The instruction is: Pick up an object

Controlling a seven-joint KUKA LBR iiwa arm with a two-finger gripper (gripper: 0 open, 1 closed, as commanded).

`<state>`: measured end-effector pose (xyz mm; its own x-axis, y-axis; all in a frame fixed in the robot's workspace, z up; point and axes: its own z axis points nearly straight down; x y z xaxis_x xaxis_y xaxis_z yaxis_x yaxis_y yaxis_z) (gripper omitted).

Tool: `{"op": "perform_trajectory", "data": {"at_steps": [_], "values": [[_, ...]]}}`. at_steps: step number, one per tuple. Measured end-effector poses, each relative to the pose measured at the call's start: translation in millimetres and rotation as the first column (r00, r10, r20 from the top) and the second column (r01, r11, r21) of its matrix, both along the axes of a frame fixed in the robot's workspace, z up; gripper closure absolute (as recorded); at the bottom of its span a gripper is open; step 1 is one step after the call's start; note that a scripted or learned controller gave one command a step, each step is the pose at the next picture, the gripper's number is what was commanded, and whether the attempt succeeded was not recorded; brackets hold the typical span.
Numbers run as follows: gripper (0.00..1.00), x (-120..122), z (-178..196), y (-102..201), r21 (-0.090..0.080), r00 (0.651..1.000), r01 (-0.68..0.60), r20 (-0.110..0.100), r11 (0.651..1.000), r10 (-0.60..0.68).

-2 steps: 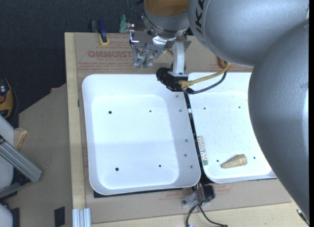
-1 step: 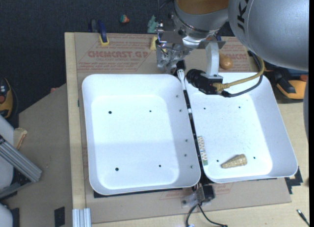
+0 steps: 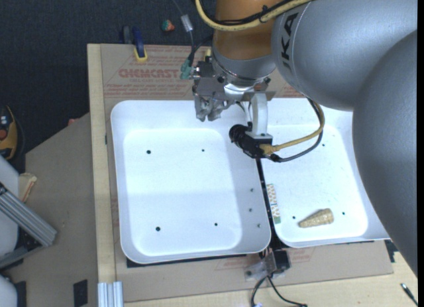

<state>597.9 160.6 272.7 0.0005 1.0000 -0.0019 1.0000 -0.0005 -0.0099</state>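
L bin: gripper hangs over its far edge, fingers close together w/ nothing between them. R bin: tan cone-shaped object lies near front edge, well apart from gripper.

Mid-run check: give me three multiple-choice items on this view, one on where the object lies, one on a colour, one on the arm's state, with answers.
1. Where does the tan cone-shaped object lie?
A. right bin, near its front edge
B. left bin, centre
C. on the cardboard behind the bins

2. What colour is the band above the arm's wrist?
A. blue
B. orange
C. green

3. Where is the gripper now?
A. touching the cone
B. over the back edge of the left bin, far from the cone
C. outside both bins

Answers: 1 A, it rests low in the right bin. 2 B, the band is orange. 3 B, it hangs at the left bin's rear.
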Motion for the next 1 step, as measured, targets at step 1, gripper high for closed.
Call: {"op": "perform_trajectory", "data": {"at_steps": [1], "values": [[1.00,43.0,73.6,47.7,0.006,1.000,-0.006,0.021,1.000,0.005]]}}
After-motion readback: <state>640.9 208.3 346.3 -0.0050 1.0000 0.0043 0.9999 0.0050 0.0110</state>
